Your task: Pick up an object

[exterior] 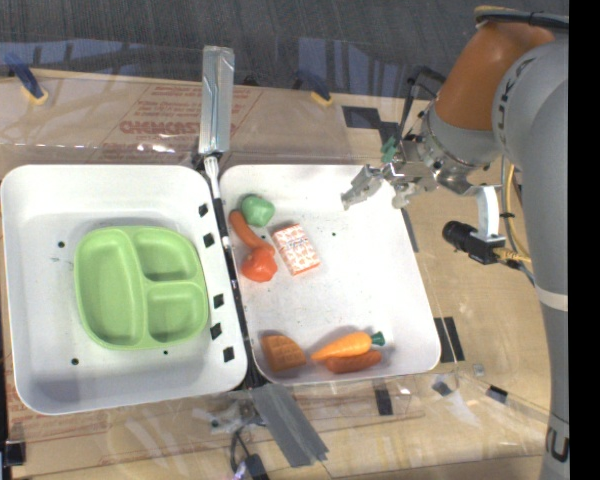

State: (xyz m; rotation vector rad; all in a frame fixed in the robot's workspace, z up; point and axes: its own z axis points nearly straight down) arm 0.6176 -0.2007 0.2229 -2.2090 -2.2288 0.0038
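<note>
From my remote seat I see the grey arm with its orange band (490,63) reaching in over the table's right edge, and its two-finger tool (378,186) hangs above the far right corner of the right-hand shallow white bin (400,298). The tool's slim metal fingers (358,190) stand spread, with nothing between them.

The writing I can make out is faint red lettering on the clear plastic sheet (160,118) along the table's far edge, too washed out for me to read. The small red-and-white patterned box (296,249) carries a printed pattern, but I cannot read any words on it.

In the right bin, near its left wall, a green round toy vegetable (257,209) lies just beside an orange sausage-shaped toy (244,229), whose long axis runs from the far left toward a red toy pepper (260,265) that it touches. The patterned box lies just right of these, its long axis slightly tilted toward the near right corner. Along the near wall sit a brown bread-like toy (281,352) and an orange toy carrot (345,347), the carrot lying lengthwise along that wall with its green top pointing right.

The left-hand shallow white bin (30,268) holds a light green divided plastic plate (140,288) at its middle.
</note>
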